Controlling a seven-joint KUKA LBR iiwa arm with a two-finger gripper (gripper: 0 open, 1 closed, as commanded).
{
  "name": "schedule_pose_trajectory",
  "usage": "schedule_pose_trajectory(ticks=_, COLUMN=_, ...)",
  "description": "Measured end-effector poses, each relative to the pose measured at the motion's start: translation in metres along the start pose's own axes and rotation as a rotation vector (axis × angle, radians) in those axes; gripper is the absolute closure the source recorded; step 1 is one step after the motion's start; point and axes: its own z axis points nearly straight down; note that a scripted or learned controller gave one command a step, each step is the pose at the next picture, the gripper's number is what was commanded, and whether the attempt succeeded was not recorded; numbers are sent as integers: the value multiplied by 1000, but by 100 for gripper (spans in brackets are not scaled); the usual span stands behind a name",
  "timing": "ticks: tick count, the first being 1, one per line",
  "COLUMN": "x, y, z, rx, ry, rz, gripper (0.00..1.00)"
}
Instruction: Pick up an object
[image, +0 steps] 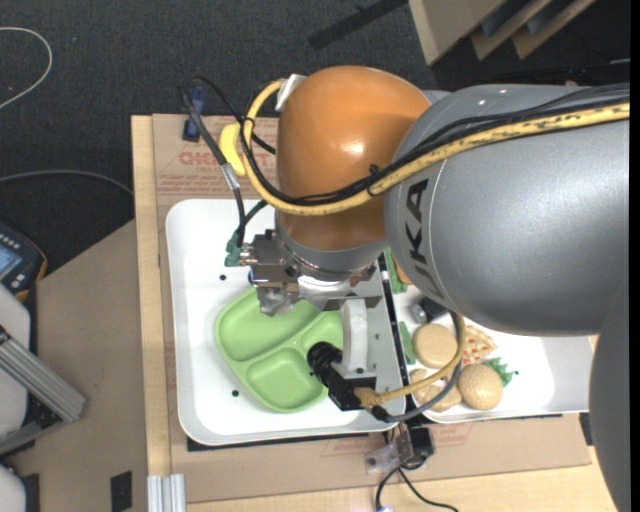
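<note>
Presumably light, stiff, slick plastic, the green divided tray (270, 350) lies flat in the left bin (190, 300) under the wrist, best pinched at a rim or divider wall; jaws' state can't be told, hidden.

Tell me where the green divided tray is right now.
The green divided tray lies in the left bin, toward its near edge, directly under the arm's wrist, with the toy foods in the right bin beyond the divider.
</note>
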Motion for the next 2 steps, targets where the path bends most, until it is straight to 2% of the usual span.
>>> schedule_pose_trajectory(ticks=1, x=-30, y=4, z=124, rx=-2, ry=1, rz=3, gripper=100)
schedule_pose_trajectory(ticks=2, x=-76, y=39, z=66, rx=-23, ry=7, rz=5, gripper=100)
